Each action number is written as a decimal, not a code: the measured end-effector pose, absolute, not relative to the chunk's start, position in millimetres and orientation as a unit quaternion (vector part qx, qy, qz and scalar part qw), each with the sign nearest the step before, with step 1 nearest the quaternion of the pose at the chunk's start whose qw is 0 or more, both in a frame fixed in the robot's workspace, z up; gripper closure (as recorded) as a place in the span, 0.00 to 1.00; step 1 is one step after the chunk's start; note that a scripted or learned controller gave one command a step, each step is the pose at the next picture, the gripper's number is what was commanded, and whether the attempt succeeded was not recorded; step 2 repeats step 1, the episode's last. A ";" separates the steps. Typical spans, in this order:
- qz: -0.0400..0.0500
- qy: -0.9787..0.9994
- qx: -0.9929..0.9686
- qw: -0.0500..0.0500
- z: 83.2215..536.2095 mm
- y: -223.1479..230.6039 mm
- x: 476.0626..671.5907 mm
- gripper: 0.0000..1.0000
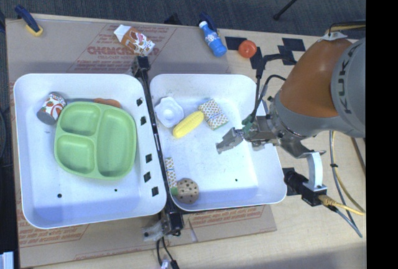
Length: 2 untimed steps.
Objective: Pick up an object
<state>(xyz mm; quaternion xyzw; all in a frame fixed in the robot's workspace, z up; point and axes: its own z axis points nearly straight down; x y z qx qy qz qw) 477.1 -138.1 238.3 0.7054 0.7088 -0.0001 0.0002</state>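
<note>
Dark grey carpet is showing beyond the far edge of the bench (56, 28), which is carrying a cardboard sheet and two shallow white bins side by side.

Left bin (25, 156) is holding a green divided plate (96, 139) near its middle, with a small round can (51, 107) lying just beside the plate's far left corner and a reddish thing peeking out from behind the plate's far edge.

Right bin (249, 190) is holding a yellow corn cob (188, 124) lying at a slant in its far left part. A white cup (168, 110) is sitting just left of the cob, touching or nearly touching it, and a checkered packet (214, 113) is lying just to the cob's right. A brown speckled ball (185, 191) is resting in the near left corner, with a small patterned strip just beyond it.

On the cardboard past the bins, a snack wrapper (134, 40), a blue bottle (213, 41) and an orange ball (247, 48) are lying well apart from one another.

Grey arm with its orange band (314, 78) is reaching in from the right, and the gripper (229, 141) is hanging over the right bin's middle, right of the cob and near the packet. Whether its jaws are apart or together cannot be told; nothing is visibly between them.
</note>
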 end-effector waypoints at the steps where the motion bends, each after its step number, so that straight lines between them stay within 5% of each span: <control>1: 0.000 0.709 0.705 0.000 238.3 -138.1 477.1 0.00; 2: 0.000 0.709 0.705 0.000 238.3 -138.1 477.1 0.00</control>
